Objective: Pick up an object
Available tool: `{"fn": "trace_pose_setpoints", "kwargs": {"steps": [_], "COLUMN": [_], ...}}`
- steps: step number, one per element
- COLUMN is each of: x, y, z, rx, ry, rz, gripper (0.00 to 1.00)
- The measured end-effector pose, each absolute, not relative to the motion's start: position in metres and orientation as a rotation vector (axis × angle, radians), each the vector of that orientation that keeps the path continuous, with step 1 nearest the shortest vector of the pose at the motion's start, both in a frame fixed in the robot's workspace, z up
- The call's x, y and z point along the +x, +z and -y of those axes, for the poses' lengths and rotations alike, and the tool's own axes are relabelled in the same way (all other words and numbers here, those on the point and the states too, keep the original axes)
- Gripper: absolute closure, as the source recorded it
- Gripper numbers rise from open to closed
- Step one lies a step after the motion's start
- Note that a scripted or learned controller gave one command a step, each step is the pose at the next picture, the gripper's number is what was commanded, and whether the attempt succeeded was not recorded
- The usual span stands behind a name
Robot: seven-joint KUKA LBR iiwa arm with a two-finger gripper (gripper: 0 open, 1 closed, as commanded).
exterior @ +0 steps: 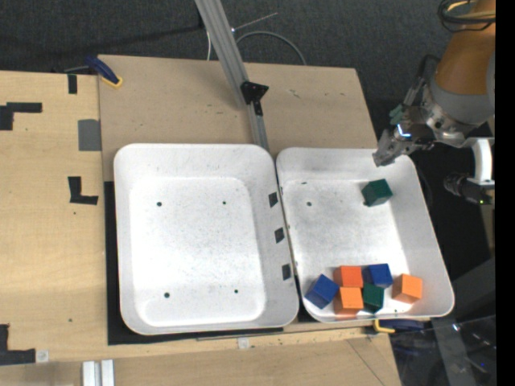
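the right bin (426,215) sits under the gripper (386,153), which hovers at its far rim, and i cannot tell how the jaws stand. the lone green block (376,191) lies just below them, tilted, so a descent could clip a corner and skid it. the clustered blocks (362,286) are well apart, with nothing blocking.
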State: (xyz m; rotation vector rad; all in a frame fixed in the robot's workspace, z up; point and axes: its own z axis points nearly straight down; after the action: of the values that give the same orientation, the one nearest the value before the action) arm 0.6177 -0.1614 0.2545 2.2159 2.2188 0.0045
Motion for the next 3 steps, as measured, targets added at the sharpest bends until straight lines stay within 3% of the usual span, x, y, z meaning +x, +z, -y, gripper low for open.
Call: {"fn": "trace_pose_setpoints", "kwargs": {"steps": [2,3], "x": [0.593,0.572], "y": [0.248,0.251], "z": [0.059,0.008], "rx": [2.215,2.216], "ry": [0.002,0.0], "rz": [-2.23,-2.231], "gripper": [1.0,1.0]}}
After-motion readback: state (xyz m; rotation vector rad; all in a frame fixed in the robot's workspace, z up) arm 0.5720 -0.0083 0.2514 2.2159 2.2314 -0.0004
